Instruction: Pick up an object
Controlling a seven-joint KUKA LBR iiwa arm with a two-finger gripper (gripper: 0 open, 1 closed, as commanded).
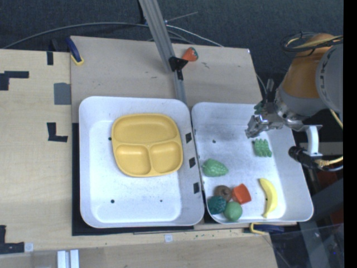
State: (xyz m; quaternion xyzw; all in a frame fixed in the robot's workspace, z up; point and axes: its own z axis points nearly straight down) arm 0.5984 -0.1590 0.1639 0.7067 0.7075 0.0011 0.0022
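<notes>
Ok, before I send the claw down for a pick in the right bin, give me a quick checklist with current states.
1. Claw over the right bin: ok, it hangs above that bin's far right part.
2. Nearest target: ok, the small green ridged piece lies just beside the claw, apart from the other items.
3. Claw holding anything: cannot tell.
4. Clutter near the target: ok, the banana and the green leafy item lie well apart from it.
5. Near-corner cluster: not ok for a clean pick, the orange block, brown ring and two green items sit tightly together.
6. Yellow divided plate: ok, it is in the left bin, out of the way.
</notes>
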